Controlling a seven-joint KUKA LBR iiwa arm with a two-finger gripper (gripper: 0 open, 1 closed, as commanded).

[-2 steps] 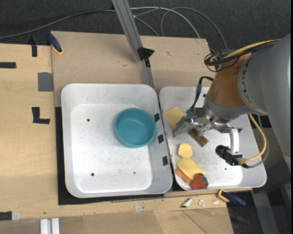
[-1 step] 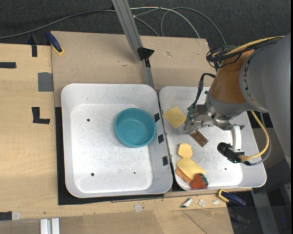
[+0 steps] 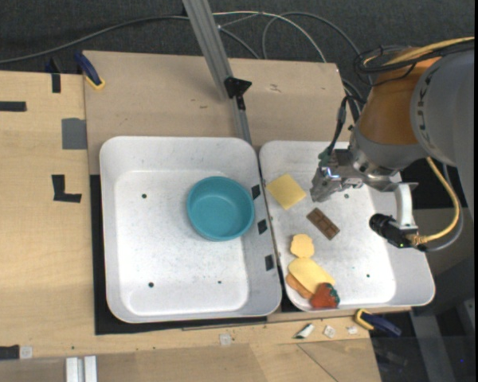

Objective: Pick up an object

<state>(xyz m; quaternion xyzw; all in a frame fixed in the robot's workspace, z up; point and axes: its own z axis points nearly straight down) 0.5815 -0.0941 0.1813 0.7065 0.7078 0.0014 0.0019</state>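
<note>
My gripper (image 3: 322, 191) hangs over the right bin (image 3: 382, 285), close above its floor. A pale yellow square slice (image 3: 286, 190) lies just left of it, and a brown chocolate bar (image 3: 323, 224) lies just below it. Nothing shows between the fingertips. Nearer the front of the same bin lie a small yellow round piece (image 3: 302, 247), a yellow and orange sandwich-like item (image 3: 307, 276) and a red strawberry (image 3: 325, 296).
The left bin (image 3: 143, 277) holds a teal bowl (image 3: 219, 207) near its right side. A slanted metal pole (image 3: 211, 34) rises behind the bins. Cables run across the dark surface at the back. The arm's grey and orange body (image 3: 414, 110) covers the right bin's far right corner.
</note>
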